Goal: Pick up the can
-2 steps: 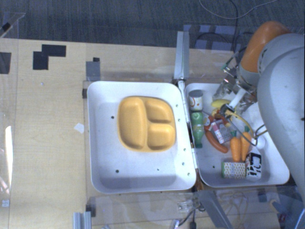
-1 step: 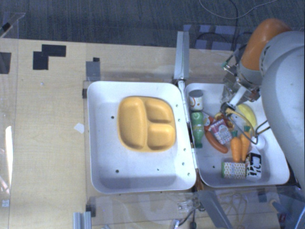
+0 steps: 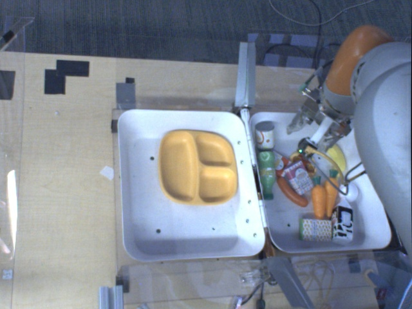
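Two white bins sit side by side on a pale wooden bench (image 3: 64, 172), with grey carpet (image 3: 129, 11) beyond.

Left bin (image 3: 138, 237) holds a yellow divided tray (image 3: 196, 166). Right bin (image 3: 373, 234) is crowded: the can (image 3: 264, 134) stands upright in its far left corner, a green bottle (image 3: 266, 172) just beside it. The gripper (image 3: 318, 131) hovers apart from the can, fingers spread, holding nothing.

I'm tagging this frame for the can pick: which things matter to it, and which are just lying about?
Job:
can, upright in the right bin's far left corner
pincer, above that bin

Lying about:
yellow divided tray in the left bin
green bottle
carrot
red packet
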`<state>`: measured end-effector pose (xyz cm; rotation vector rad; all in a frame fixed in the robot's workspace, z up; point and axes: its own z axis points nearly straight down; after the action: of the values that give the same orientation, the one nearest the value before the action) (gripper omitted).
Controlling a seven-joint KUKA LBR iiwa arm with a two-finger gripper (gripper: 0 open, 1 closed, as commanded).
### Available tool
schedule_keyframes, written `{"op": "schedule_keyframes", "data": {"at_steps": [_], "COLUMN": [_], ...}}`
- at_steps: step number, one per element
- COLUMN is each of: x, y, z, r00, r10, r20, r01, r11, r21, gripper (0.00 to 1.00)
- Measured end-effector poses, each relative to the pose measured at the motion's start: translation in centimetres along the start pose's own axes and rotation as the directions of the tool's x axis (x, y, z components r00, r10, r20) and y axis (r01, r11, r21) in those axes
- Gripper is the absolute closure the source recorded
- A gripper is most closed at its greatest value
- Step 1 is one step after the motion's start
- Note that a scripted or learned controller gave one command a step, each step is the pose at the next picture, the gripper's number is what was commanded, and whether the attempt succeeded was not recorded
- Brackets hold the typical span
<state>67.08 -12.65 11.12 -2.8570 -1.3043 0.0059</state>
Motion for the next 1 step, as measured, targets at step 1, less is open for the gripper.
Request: {"op": "schedule_keyframes", "data": {"at_steps": [1], "x": [-1.77], "y": [-6.11], "z": [2.43], "r00": [0.917], "r10": [0.399], "r20": [-0.01], "r01": [-0.399], "r11": [0.917], "r21": [-0.005], "gripper": [0.0]}}
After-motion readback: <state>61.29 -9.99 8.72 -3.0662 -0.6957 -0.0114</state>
